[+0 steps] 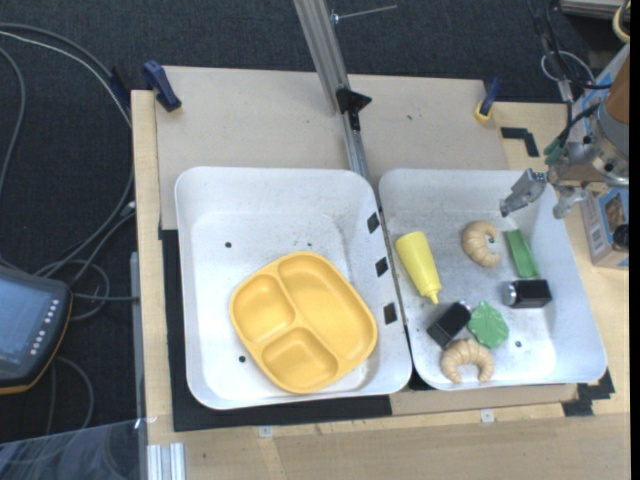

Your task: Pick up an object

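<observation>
Below-left of the empty claw (545,196), a croissant (481,243).

You are looking at an evenly, softly lit bench (300,118); the light is coming from above and casting only faint, short shadows. The two white bins (200,268) are reading bright but are not blowing out, and their speckled floors are staying visible. The yellow tray (300,320) is showing a mild sheen along its ridges. The dark carpet (60,118) is falling into dimness. Detail is looking slightly soft and grainy throughout, and the gripper (545,193) is blurring a little at the right.
</observation>
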`<state>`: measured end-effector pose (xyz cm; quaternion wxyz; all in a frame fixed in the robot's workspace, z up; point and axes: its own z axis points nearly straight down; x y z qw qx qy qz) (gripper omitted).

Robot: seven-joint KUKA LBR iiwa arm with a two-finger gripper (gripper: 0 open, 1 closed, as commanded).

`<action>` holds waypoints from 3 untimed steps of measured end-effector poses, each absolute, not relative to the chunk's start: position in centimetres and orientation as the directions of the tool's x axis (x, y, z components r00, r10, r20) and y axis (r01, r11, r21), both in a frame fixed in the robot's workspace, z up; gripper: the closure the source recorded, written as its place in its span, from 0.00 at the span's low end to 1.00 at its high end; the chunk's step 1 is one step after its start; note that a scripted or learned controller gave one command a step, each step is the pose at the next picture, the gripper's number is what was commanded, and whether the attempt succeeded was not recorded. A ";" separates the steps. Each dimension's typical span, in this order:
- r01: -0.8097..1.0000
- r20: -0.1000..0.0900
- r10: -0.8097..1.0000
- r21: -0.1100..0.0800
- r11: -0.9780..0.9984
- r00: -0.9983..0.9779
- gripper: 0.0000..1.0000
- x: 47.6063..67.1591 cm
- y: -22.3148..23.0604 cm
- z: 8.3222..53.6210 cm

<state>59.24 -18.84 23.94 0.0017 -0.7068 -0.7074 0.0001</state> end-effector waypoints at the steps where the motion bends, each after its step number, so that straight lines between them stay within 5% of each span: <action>1: 1.000 0.002 1.000 -0.003 0.001 -0.001 0.00 59.2 -18.8 23.9; 3: 1.000 0.003 1.000 -0.009 0.001 -0.001 0.00 59.2 -17.1 13.3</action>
